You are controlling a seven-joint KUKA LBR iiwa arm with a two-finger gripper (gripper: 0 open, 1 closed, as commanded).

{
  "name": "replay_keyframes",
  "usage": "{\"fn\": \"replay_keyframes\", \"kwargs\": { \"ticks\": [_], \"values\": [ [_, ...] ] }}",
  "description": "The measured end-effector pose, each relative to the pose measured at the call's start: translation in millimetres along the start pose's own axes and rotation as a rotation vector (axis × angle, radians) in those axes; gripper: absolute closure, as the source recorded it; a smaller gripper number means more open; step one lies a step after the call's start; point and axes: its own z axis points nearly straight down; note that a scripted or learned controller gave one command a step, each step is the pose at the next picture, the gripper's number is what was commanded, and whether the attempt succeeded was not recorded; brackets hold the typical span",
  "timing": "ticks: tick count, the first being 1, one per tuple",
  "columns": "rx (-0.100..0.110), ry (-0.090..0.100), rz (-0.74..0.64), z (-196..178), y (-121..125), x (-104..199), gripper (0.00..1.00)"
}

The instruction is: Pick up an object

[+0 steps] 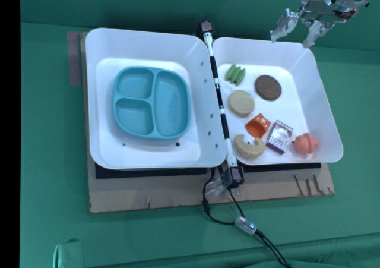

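The gripper (295, 32) is held spread wide, apparently empty, above the right bin's (323, 112) far rim; that rim could be struck if descent is misjudged.

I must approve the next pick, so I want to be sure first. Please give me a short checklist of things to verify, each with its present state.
1. Hand open, nothing between its fingers: ok.
2. Hand above the right bin, at its far edge: ok.
3. Hand over a target: not ok; brown cookie and green beans lie nearer the camera.
4. Cookie apart from tan cracker: ok.
5. Room around the near-edge items: not ok; red fries box, small packet and pink toy crowd together.
6. Hand's height above the bin: cannot tell.
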Motion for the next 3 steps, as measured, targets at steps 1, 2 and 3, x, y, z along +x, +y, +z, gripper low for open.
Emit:
{"fn": "replay_keyframes", "kwargs": {
  "ticks": [1, 2, 3],
  "values": [
    [0.000, 0.000, 0.000, 0, 0, 0, 0.00],
    [-0.001, -0.004, 0.001, 165, 55, -34, 0.00],
    [0.008, 0.000, -0.004, 195, 65, -49, 0.00]
  ]
}}
